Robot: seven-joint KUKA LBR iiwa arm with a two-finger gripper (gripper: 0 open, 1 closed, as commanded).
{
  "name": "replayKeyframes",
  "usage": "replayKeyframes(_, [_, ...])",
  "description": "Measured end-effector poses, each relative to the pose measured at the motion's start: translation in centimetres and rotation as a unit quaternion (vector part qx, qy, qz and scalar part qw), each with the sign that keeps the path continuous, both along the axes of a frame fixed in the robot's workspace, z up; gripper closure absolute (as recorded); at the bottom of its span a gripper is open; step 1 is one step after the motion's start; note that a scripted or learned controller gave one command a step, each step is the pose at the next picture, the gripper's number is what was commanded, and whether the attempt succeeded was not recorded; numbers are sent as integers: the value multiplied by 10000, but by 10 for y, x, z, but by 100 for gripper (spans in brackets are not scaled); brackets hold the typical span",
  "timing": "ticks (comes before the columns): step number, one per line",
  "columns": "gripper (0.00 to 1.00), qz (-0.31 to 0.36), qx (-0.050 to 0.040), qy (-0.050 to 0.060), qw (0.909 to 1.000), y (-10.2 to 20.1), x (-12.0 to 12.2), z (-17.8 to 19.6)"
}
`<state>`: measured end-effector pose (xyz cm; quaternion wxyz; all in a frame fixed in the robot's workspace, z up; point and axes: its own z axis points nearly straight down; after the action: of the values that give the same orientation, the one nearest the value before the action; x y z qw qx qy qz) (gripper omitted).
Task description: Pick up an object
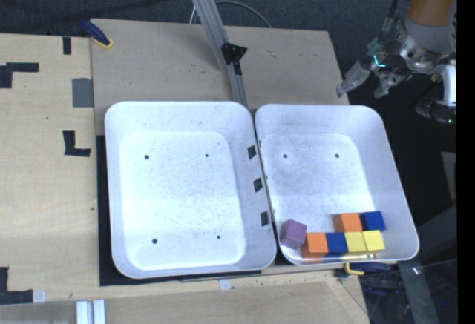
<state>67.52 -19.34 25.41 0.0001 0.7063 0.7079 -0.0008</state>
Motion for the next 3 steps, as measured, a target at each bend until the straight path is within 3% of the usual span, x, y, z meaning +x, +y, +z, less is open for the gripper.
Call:
replayKeyframes(1, [0, -2, 11, 39, 10000, 13, 5, -94])
replayKeyframes(2, [0, -9, -6, 33, 10000, 31, 5, -140])
replayKeyframes(3, [0, -42, -84, 70, 9999, 55, 3, -159])
